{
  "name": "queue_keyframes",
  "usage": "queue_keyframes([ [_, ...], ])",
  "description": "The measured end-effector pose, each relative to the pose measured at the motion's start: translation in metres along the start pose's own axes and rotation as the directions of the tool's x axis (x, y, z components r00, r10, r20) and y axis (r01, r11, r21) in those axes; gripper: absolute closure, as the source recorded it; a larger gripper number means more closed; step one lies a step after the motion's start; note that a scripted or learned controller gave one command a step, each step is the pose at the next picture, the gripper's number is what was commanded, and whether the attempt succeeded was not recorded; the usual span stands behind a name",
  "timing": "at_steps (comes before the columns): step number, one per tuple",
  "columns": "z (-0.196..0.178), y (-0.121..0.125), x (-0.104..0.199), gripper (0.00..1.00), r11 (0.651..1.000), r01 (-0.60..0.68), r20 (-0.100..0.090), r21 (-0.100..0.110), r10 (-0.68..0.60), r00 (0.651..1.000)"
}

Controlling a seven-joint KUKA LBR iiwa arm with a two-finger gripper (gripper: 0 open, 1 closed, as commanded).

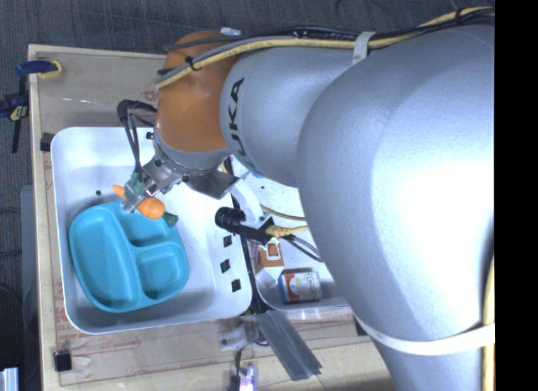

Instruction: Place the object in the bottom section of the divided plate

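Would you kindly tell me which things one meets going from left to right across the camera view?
Blue clamp at the bench edge, blue divided plastic plate, small labelled metal can. The orange carrot-like toy overlaps the plate, so I omit it.

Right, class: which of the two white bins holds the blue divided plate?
The bin on the view's left, where the gripper hovers beside the plate; the other bin holds a small can instead.

Plate (109, 265) sections are wide open from above, just the orange toy (151, 208) and arm (202, 120) crowd its top rim.
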State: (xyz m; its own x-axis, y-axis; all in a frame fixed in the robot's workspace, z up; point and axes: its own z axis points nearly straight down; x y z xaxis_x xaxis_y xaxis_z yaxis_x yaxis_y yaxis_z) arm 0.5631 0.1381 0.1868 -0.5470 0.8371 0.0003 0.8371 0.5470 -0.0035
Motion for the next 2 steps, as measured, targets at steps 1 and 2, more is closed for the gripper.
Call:
queue_keyframes([
  [1, 0.0104, 0.0052, 0.0804, 1.00, 0.975, 0.224, -0.001, 0.000, -0.224, 0.975],
  [2, 0.0103, 0.0051, 0.0795, 0.00, 0.975, 0.223, 0.000, 0.000, -0.223, 0.975],
])
